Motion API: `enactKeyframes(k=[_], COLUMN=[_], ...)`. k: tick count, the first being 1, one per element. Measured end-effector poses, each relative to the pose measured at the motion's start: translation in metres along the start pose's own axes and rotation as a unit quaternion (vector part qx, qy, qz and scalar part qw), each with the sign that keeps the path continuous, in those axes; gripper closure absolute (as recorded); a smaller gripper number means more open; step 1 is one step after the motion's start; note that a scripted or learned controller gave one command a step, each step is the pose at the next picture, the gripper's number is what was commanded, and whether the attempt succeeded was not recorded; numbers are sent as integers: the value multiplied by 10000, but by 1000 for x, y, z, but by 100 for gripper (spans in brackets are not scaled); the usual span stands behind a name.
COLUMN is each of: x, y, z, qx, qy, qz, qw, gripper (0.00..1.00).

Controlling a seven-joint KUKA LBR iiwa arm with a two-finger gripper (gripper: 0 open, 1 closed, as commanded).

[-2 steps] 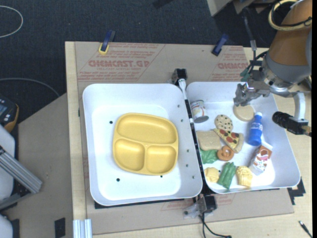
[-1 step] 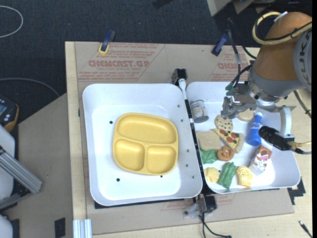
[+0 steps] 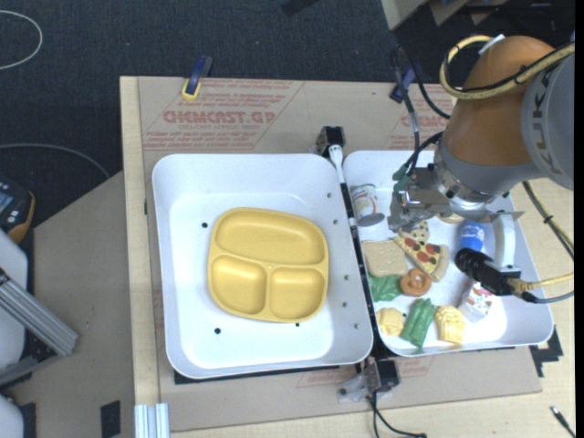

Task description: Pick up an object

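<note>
Pincer (image 3: 408, 210) low over the far end of the right white bin (image 3: 538, 327), above the toy pizza slice (image 3: 422, 247); whether it is apart or together I cannot tell (wrist hides it). Candidate objects crowd that bin's near half: brown bread slice (image 3: 381, 258), small doughnut (image 3: 415, 282), green pod (image 3: 419, 322), yellow corn piece (image 3: 449, 324). Left white bin (image 3: 173, 245) carries a yellow divided plastic tray (image 3: 267, 265). Risk, judged: tight packing could cause a glancing or double grasp; the flat pizza slice may slip.

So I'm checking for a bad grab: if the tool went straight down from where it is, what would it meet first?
Most likely the pizza slice in the right bin, just below the tool. Depth is hard to judge from this slanted view, so the bread slice beside it is possible.
</note>
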State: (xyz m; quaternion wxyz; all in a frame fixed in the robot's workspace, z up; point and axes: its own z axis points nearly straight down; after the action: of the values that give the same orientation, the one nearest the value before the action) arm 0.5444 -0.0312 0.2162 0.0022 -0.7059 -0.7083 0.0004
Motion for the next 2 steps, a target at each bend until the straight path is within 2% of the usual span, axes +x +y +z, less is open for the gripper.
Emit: enactKeyframes(k=[1,2], x=[54,72], y=[-15,-35], z=[-1,-1], qx=[1,4], qy=[3,-4], qz=[-11,5], qw=[10000,10000], gripper=[100,100])
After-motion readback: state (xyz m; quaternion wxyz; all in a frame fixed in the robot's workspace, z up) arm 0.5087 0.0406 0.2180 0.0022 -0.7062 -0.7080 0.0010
